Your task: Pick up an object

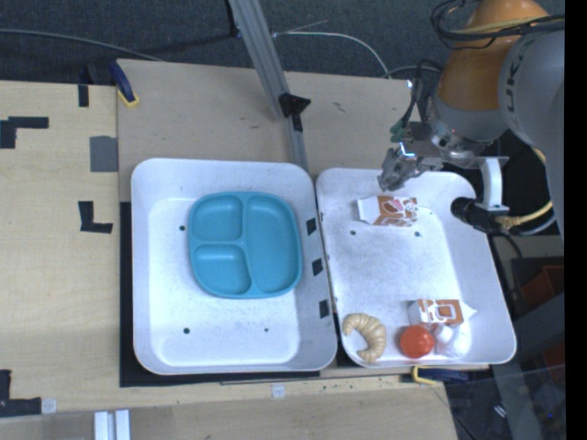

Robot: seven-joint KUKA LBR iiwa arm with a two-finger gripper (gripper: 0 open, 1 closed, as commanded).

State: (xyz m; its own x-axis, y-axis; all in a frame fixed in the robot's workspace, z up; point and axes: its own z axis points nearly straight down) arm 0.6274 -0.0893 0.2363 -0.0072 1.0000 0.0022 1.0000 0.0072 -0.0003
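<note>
End effector [396, 176] grip unclear, above packet [389, 210] | packet flat, long axis seemingly left-right

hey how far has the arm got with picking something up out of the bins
Nothing looks lifted yet. The hand is low over the far edge of the right bin, right beside the white and brown packet; whether it grips it I can't tell. The croissant, red ball and the carton lie untouched at the near end. Grasping and lifting remain.

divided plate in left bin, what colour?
Light blue plate, seen in the camera view.
</note>
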